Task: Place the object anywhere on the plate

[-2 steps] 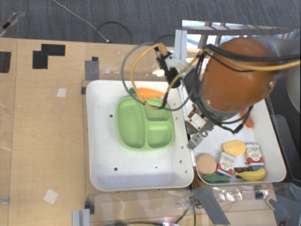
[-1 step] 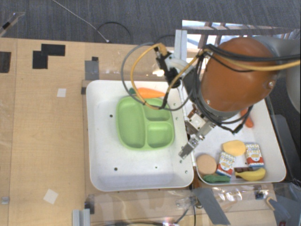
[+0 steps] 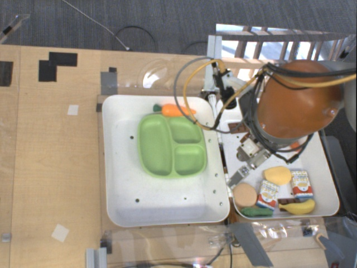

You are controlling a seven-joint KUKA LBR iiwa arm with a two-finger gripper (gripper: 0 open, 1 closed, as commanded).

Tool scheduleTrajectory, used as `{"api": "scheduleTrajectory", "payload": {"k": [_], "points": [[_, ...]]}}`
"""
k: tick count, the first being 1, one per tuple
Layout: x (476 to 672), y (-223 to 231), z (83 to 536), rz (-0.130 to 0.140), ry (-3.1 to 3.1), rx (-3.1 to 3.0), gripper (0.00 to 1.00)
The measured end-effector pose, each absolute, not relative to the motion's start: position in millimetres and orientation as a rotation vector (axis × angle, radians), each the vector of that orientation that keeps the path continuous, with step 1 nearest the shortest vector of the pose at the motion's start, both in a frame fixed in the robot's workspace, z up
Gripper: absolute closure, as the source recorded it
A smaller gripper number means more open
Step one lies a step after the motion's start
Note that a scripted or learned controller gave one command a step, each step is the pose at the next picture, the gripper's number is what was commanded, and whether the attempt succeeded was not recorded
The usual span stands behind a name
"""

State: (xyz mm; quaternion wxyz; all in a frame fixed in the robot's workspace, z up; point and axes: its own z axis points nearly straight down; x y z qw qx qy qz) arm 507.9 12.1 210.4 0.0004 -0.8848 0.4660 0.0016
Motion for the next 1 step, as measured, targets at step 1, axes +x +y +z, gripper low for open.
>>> {"api": "scheduleTrajectory", "payload": {"k": [1], "points": [[575.0,82.8,237.1,-0.001,1.466,-2.77,0.0]]}}
